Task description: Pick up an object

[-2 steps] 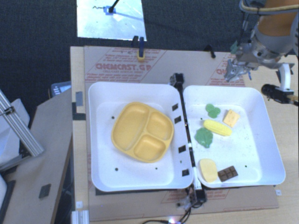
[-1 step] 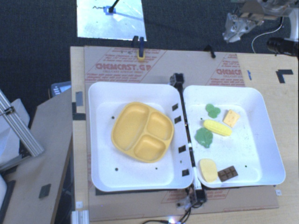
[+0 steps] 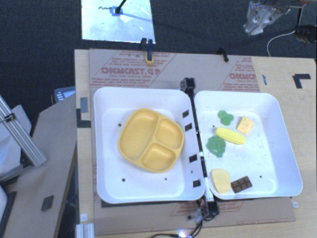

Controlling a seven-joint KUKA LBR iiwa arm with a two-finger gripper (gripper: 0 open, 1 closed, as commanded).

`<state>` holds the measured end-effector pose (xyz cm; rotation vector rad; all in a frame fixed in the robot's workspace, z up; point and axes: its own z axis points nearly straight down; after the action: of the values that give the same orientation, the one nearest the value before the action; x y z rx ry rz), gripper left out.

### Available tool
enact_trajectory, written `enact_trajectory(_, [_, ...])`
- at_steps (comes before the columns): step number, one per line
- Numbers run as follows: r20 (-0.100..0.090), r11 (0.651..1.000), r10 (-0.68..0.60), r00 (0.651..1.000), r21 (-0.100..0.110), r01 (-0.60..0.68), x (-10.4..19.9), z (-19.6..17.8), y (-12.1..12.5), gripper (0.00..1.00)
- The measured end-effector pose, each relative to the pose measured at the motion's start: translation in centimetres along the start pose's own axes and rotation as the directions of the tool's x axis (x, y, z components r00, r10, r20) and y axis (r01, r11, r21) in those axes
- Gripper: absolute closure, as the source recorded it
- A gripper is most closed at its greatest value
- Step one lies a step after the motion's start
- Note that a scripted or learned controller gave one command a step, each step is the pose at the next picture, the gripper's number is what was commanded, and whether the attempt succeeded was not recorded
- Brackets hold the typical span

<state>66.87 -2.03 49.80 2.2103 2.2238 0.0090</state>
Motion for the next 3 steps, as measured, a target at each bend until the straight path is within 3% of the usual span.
enact_trajectory(1, [0.0,1.0,0.001,1.0,0.002,-0.001,-0.6,-4.0,0.0,1.0])
enact_trajectory(3, [0.0,1.0,0.004,1.0,0.006,-0.004,-0.6,-3.1,0.0,1.0])
